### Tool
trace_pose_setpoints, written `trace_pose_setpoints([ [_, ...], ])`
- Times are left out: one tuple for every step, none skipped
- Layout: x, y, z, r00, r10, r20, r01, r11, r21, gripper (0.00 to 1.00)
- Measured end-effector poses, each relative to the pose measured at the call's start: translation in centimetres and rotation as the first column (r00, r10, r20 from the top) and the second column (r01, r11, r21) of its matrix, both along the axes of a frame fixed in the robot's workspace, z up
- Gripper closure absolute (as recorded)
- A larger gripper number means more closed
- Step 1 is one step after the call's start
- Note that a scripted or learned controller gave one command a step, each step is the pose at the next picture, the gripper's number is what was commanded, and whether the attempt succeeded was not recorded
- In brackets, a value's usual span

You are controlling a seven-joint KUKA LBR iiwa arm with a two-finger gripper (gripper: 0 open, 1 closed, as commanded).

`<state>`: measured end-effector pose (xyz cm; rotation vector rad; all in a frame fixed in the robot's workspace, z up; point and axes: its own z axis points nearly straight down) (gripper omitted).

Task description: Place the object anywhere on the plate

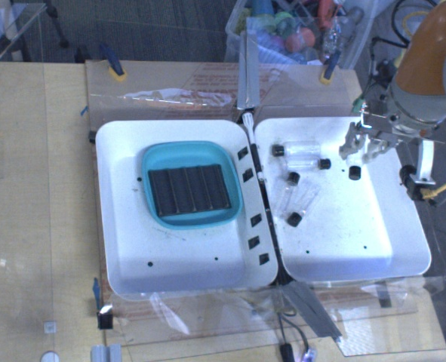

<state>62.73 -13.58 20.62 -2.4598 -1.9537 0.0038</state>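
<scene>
Hovering over clear, black-capped plastic vials point(302, 154), the hand point(361, 148) hides its grip state; slippery transparent tubes risk a missed grasp.

A teal plate point(189, 183) with a dark ribbed insert lies flat in the left bin; small clear black-capped vials point(302, 199) lie scattered in the right.

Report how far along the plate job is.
Nothing done yet: the teal plate in the left bin carries just its dark ridged insert. The gripper hangs over the right bin, near clear black-capped tubes. Picking one up and moving it to the plate remains.
</scene>
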Motion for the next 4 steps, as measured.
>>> trace_pose_setpoints([
  [0.0, 0.0, 0.0, 1.0, 0.0, 0.0, 0.0, 1.0, 0.0, 0.0],
  [3.9, -8.3, -1.7, 0.999, 0.047, 0.002, -0.047, 0.999, 0.0, 0.0],
  [3.5, -8.0, 13.2, 0.997, 0.083, 0.004, -0.083, 0.997, -0.001, 0.0],
  [4.0, -8.0, 5.9, 0.999, 0.05, 0.0, -0.05, 0.999, 0.001, 0.0],
])
